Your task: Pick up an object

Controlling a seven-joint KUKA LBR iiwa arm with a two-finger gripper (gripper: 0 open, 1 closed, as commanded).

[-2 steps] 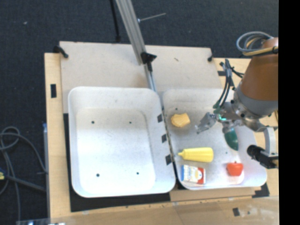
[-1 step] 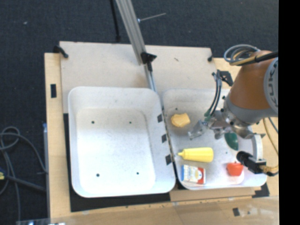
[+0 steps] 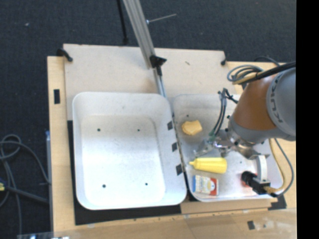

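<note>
So, here's my end effector, hanging over the middle of the right bin, with my grey and orange arm coming in from 3 o'clock. From this angle I honestly can't tell whether it's spread or pressed together, and I see nothing pinched in it.

There are three things to grab in that bin. A yellow squeeze bottle lies on its side just beside the end effector at its 6 o'clock, cap pointing toward 9. A small white and red carton lies flat just past the bottle, near the bin's 7 o'clock corner. A pale yellow lump sits at my 10 o'clock, close to the wall.

The left bin sits right alongside at 9 o'clock, and both are on the worktop.
</note>
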